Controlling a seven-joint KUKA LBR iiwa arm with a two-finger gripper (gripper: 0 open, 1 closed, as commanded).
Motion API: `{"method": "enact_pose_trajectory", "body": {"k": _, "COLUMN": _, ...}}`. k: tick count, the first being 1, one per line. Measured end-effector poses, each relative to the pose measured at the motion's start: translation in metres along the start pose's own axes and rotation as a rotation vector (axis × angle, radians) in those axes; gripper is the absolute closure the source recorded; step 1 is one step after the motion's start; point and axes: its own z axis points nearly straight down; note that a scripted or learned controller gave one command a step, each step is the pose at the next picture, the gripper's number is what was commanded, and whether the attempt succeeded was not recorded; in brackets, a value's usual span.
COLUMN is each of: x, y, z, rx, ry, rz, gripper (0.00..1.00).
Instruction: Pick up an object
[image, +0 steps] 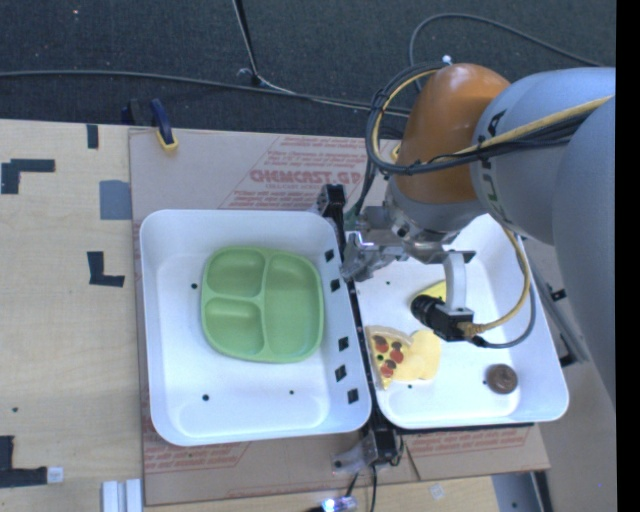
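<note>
Yellow plastic dotted with red, a toy pizza slice (402, 357) is being left untouched on the floor of the right bin (455, 397), below the gripper (362, 255) in the view and apart from it. Whether the gripper is spread or pressed together cannot be told. A brown round piece (501, 378) is being shown lower right of the gripper, and a green divided plate (263, 303) toward the view's left of it.

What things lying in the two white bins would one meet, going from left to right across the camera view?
green divided plate → toy pizza slice → small brown round piece. The yellow thing just beyond the pizza slice overlaps it sideways, so it is left out.
</note>
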Motion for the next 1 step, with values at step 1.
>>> {"method": "enact_pose_trajectory", "body": {"k": 1, "x": 0.0524, "y": -0.0254, "z": 0.0150, "rx": 0.002, "ry": 0.000, "rz": 0.000, "gripper": 1.00}}
